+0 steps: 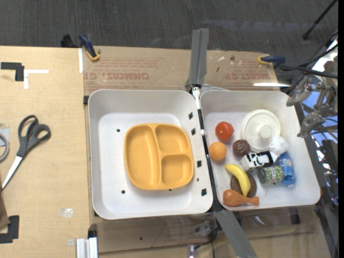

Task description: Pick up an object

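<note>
Left bin (102,160) holds a yellow divided tray (159,156). Right bin (306,192) is crowded: tomato (224,130), orange (217,151), banana (239,178), white lid (261,128), blue bottle (279,172). Metal parts sit at the right edge, and whether the jaws are parted or closed, I cannot tell.
</note>
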Controlling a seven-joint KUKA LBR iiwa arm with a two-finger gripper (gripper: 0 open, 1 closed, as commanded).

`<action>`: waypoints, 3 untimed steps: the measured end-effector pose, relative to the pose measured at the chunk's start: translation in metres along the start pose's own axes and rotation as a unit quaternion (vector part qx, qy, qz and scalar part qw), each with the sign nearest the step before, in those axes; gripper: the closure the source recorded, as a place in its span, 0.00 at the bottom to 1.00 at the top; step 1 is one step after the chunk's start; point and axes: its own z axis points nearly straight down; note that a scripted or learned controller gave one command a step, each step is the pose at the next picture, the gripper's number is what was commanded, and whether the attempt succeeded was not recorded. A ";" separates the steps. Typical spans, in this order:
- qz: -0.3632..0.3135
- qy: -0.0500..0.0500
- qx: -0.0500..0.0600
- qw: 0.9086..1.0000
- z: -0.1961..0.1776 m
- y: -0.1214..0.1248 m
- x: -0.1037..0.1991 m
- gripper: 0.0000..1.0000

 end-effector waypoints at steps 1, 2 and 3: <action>0.093 0.000 -0.001 0.996 0.186 0.076 -0.005 0.00; 0.201 0.001 0.000 0.980 0.196 0.087 0.019 0.00; 0.126 0.010 -0.003 0.992 0.159 0.005 0.000 0.00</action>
